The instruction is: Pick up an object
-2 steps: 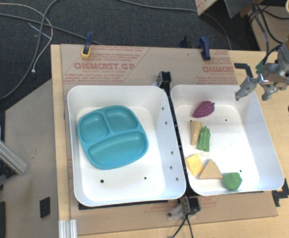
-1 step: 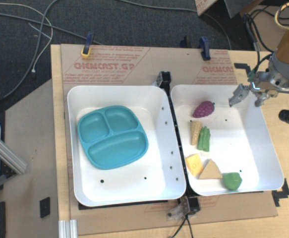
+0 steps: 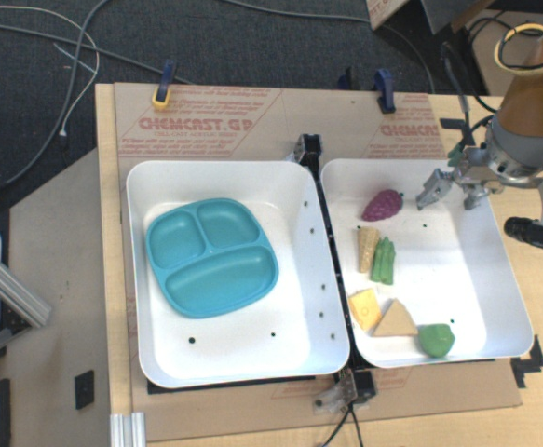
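**Reach toward purple piece, nothing held**

Nearest the camera: green ball (image 3: 436,340) in right bin (image 3: 495,268). Farther back, purple piece (image 3: 381,205), just beside empty gripper (image 3: 453,190), fingers spread apart. Best centred over the piece, then lowered straight, clear of the bin wall.

A teal divided plate (image 3: 213,257) sits in the left white bin (image 3: 150,343), mid-frame; blue clamps (image 3: 166,81) grip the board's top edge.

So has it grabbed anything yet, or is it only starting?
Nothing looks picked up yet. The tool hangs open over the right bin, nothing between its fingers, just right of the purple piece. The other items lie in that bin. The grab and lift are left.
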Robot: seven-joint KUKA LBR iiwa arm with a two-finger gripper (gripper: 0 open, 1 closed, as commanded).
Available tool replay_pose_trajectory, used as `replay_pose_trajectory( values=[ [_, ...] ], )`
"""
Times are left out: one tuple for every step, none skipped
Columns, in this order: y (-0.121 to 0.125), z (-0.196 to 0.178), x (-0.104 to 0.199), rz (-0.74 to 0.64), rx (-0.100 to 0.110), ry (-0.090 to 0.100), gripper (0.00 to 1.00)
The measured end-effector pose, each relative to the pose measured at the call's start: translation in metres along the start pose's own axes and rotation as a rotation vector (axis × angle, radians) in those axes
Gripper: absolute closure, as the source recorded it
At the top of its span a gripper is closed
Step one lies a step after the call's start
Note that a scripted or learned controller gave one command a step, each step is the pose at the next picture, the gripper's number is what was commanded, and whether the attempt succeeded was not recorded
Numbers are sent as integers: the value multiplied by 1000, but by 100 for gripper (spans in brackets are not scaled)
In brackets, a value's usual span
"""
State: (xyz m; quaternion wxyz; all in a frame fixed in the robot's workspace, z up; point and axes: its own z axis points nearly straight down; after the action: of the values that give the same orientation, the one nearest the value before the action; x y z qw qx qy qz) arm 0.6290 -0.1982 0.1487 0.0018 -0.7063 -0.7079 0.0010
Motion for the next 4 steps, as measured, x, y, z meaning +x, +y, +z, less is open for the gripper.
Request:
replay_pose_trajectory(
  values=[
    [7,48,-7,1,-1,-1,0],
    [8,35,-7,0,-6,-2,100],
    [6,-30,-10,2,-11,-3,100],
    [7,-68,-11,1,-10,-3,100]
  ],
)
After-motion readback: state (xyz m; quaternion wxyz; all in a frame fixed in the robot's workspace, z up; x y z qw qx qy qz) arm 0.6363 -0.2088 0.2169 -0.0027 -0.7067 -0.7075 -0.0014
